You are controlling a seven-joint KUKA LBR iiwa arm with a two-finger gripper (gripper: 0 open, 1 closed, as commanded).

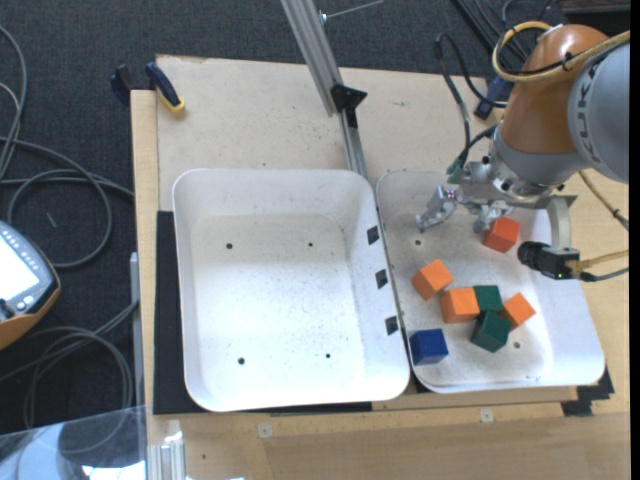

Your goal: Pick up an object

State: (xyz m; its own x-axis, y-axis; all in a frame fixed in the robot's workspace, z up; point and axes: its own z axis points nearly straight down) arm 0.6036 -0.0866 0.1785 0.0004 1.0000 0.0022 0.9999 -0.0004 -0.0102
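The right bin holds several small blocks. A red-orange block lies near its back, just right of my gripper. The gripper hangs low over the back left part of this bin, with bare bin floor beneath it. In front lie an orange block, a second orange block, a green block, a dark green block, a third orange block and a blue block. No block touches the gripper.
The left bin sits beside the right one, their rims meeting at the middle. A slanted metal rail rises behind the bins. Cables lie on the dark floor to the left and at the back right.
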